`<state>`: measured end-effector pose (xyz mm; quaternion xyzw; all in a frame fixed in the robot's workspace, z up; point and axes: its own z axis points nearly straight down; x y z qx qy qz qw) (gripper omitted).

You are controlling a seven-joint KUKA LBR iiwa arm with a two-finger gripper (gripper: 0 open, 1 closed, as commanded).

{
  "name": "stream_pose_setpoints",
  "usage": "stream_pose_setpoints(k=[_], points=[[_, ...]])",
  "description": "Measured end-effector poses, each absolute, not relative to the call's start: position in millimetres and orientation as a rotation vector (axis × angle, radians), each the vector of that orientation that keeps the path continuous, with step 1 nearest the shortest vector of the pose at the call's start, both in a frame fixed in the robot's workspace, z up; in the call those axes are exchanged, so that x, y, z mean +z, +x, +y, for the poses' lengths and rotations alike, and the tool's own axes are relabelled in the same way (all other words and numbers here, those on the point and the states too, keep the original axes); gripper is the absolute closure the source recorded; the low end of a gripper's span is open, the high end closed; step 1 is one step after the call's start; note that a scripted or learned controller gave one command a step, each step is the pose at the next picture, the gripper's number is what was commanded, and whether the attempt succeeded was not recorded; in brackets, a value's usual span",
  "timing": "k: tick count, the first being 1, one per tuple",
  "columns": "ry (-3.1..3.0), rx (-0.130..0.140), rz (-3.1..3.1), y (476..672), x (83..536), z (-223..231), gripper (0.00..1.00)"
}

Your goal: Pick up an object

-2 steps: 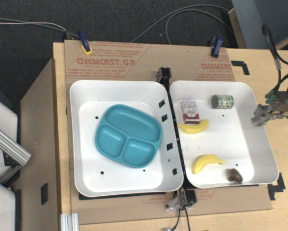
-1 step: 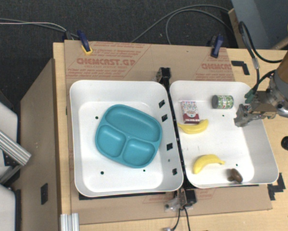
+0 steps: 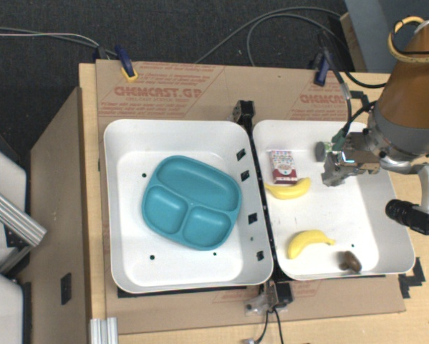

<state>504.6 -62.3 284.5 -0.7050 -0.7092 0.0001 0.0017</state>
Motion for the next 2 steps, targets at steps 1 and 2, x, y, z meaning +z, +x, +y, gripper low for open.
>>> stream_pose_setpoints(k=[1,2], points=[[-2.213,0.001,-2.224,506.7,270,-20,1.00],[-2.211,0.000,-2.226,500.3,268,32,1.00]])
